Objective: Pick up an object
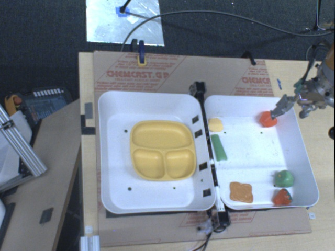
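Note:
The right bin (301,140) holds several small toy foods. An orange-red piece (268,119) lies near its far right corner. My gripper (291,110) hangs over that corner, open, with the left fingertip (277,111) just above and right of the orange-red piece. Nothing sits between the fingers. A pale yellow piece (215,124) and a green stick (219,147) lie along the bin's left wall. At the near edge are an orange flat piece (241,192), a green round piece (284,178) and a red piece (282,196).
The left bin (112,140) holds a yellow divided plate (159,149). A black hinge strip (204,140) runs between the bins. Cables cross the dark floor behind the bench. A metal sheet (123,12) lies at the far left.

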